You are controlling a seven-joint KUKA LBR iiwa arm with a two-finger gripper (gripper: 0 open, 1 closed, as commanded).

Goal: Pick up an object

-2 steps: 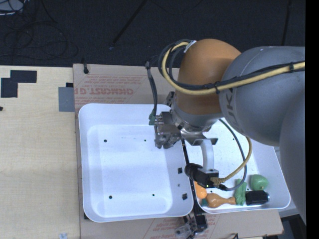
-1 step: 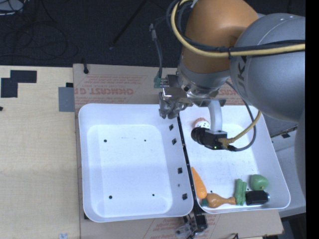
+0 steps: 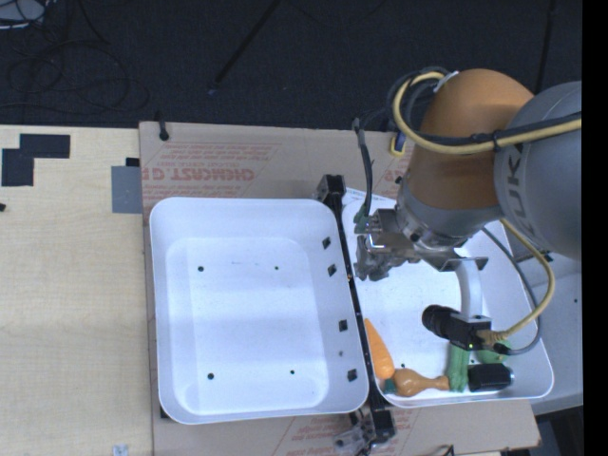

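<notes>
Pale wooden surface carries both bins; a carrot lies in the right bin. How the jaws stand, I cannot tell

Left of the black rail between the bins, the left bin gives a wide open floor to come down on. Right of the rail, the arm hangs over the far half of the right bin. By the rail's near end, a carrot, a tan gourd, a green piece and a black block crowd the front edge.
</notes>
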